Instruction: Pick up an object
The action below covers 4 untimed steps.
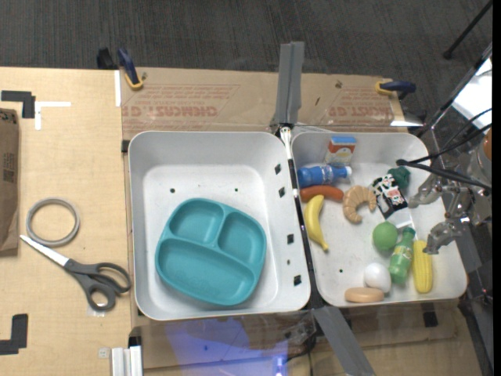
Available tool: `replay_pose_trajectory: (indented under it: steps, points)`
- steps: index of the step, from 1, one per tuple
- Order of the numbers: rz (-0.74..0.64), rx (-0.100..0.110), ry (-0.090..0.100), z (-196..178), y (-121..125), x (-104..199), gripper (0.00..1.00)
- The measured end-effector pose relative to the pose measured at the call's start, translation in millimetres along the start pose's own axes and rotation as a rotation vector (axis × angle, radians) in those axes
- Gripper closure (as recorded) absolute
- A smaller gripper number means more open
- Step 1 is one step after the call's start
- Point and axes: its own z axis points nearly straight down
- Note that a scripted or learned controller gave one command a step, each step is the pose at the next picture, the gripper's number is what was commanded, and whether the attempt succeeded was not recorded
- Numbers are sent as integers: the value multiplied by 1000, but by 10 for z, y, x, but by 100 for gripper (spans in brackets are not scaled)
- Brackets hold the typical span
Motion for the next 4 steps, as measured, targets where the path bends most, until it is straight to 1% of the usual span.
replay_pose_trajectory:
  steps: [1,2,3,4]
  points:
    - [65,7,-22,756,-64,-438,0]
    - [152,-1,-1,1008,960,-457,0]
    - [168,0,1,1012,1159,-348,0]
    - [340,0,2,1017,1174,-108,0]
